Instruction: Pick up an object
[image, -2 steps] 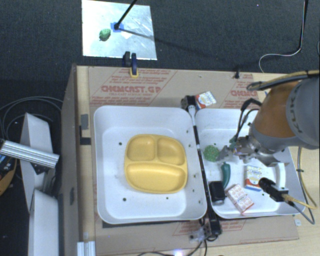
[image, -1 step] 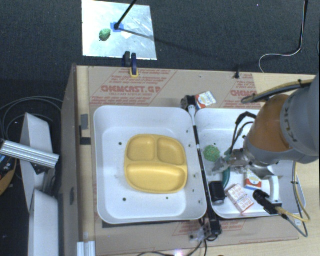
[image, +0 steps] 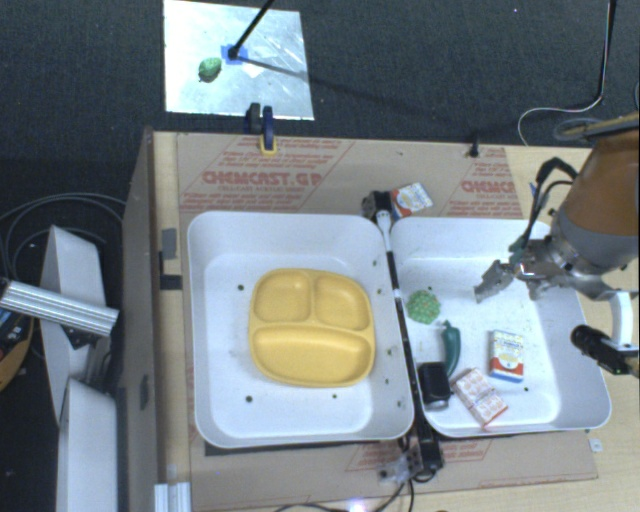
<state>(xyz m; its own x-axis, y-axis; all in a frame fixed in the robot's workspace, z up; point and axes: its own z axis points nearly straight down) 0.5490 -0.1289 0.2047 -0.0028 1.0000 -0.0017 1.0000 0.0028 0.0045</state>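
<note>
Gleaming metal claw (image: 497, 280) above knobbly green ball (image: 424, 306)

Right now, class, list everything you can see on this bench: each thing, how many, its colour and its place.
Bins: two, white, side by side on the bench.
Divided tray: one, yellow, in the left bin.
Broccoli-like piece: one, green, right bin, by the divider.
Pepper-like piece: one, dark green, right bin.
Black block: one, right bin's front left corner.
Small boxes: two, white with red, right bin's front.
Pincer: one, grey, over the right bin, fingers spread.
</note>
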